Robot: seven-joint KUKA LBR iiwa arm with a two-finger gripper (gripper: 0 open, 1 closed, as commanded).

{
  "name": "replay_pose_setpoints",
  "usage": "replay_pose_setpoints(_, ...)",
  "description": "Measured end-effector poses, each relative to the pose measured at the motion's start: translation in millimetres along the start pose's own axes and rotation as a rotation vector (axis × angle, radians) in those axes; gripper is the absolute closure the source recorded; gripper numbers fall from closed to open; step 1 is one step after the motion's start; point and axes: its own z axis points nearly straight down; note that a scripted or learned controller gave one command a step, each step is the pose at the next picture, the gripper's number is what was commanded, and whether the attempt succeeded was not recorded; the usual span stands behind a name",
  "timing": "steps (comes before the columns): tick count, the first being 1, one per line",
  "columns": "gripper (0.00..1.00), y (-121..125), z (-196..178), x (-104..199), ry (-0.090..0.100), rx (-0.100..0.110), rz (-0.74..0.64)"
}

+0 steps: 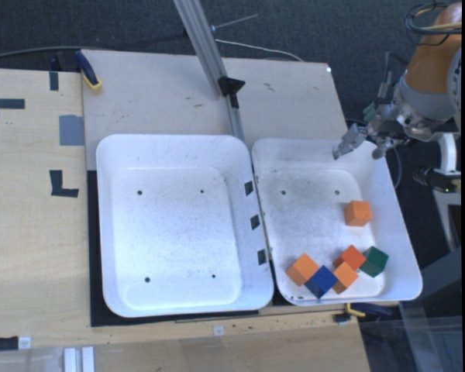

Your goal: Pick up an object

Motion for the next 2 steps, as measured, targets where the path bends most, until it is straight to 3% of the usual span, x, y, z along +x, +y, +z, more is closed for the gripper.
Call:
replay_pose_setpoints(1, 0.00, -69.9, 117.6, -3.5, 0.004, 0.009, 0.003)
replay_pose_setpoints(2, 0.00, -72.4, 118.6, -0.1, 0.002, 0.000, 0.001)
